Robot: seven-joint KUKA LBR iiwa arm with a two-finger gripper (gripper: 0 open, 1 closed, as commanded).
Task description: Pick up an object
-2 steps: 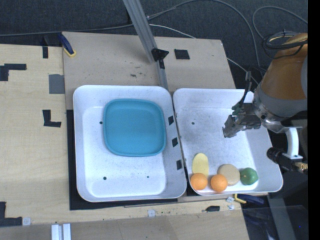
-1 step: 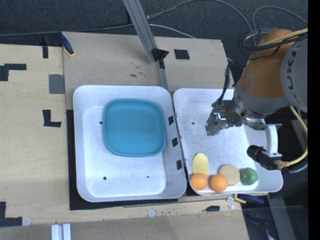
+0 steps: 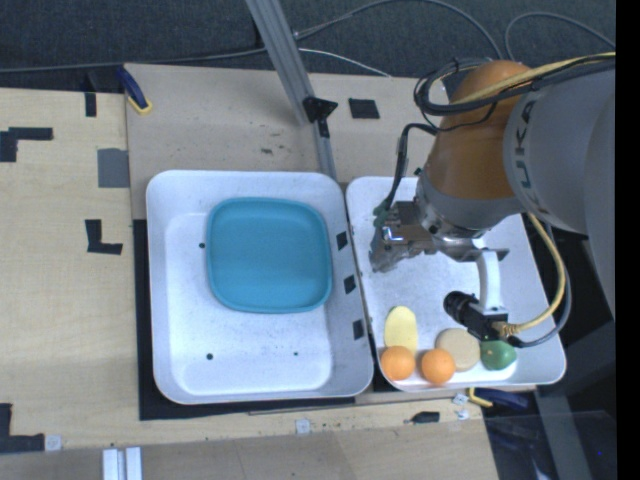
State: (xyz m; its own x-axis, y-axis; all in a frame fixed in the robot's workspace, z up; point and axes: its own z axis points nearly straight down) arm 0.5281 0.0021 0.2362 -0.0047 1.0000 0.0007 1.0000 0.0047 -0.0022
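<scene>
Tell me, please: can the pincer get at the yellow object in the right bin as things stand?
Probably yes. The pincer hangs just above the yellow object, with bare bin floor between them. Two orange balls lie close below it and may crowd a grasp.

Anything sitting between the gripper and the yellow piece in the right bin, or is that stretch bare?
Bare, going by the camera view: only white bin floor separates the gripper from the yellow piece. The two orange balls lie beyond it, nearer the front rim.

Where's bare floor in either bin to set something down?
Left white bin: a wide strip below the teal square plate. Right white bin: crowded, with the yellow, two orange, beige and green pieces along the near edge, under the pincer.
</scene>
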